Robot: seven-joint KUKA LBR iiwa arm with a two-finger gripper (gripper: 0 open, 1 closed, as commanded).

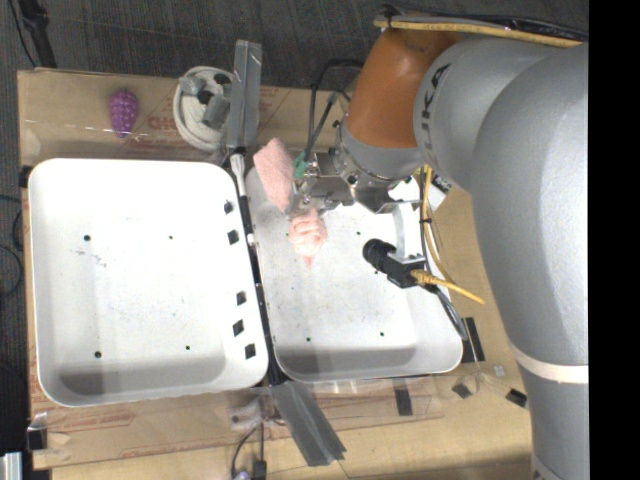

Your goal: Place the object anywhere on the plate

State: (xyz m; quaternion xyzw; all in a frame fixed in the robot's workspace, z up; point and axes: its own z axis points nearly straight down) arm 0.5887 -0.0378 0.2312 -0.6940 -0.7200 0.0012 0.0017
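A small pink lumpy object [308, 236] is in the right bin [345, 358], near its back left part, just below the gripper [308, 204] in the picture. The top of the object meets the gripper's tip, and I cannot tell whether it is held or lying on the bin floor. A flat pink piece, which looks like the plate [272, 171], leans at the bin's back left corner, right beside the gripper. The grey arm with its orange band [395, 88] comes in from the right and hides the bin's back right part.
The left bin [130, 268] lies beside the right one, with a divider with black clips [243, 268] between them. Behind the bins sit a purple grape-like toy [123, 111] and a white cable roll [203, 106]. A black connector with a yellow cable [392, 261] hangs over the right bin.
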